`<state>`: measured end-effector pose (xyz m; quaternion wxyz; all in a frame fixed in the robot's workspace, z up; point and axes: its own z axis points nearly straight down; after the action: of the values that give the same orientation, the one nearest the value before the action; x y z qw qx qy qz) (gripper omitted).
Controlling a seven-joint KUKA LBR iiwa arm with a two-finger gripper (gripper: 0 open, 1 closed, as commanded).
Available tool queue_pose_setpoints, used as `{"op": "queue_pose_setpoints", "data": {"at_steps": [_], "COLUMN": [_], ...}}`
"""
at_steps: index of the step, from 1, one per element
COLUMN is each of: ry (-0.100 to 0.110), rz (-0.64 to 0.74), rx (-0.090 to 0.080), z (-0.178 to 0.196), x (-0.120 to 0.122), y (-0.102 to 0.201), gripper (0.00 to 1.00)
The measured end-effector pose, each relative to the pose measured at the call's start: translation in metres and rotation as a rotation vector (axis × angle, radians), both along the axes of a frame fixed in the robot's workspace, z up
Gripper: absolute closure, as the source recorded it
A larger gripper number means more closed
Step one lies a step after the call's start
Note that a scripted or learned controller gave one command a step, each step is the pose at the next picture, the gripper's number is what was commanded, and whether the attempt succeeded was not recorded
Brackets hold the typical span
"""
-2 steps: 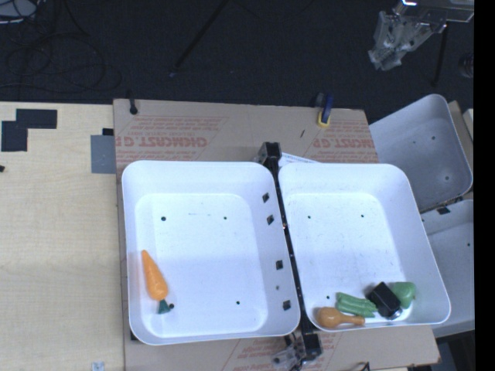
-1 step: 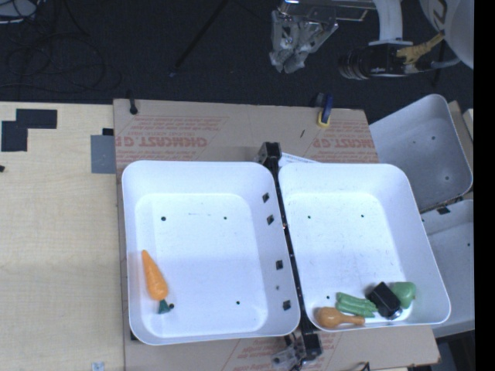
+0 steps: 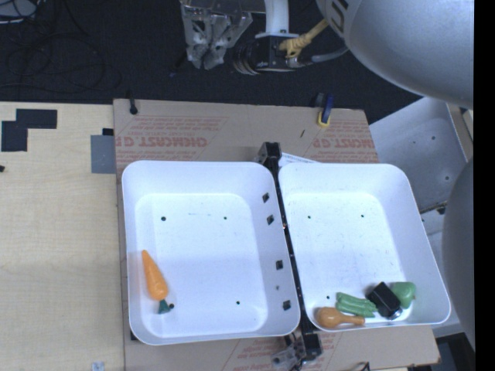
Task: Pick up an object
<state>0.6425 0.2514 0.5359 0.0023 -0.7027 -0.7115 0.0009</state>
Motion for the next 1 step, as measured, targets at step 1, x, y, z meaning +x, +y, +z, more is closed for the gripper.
{"op": "queue_pose_setpoints", "data": {"at_steps": [1], "ry": [0.011], "rz": [-0.018], "rx": [-0.009], "z": [-0.1142], "x": [0.0010], "y": [-0.0715], "gripper": [1.00]}}
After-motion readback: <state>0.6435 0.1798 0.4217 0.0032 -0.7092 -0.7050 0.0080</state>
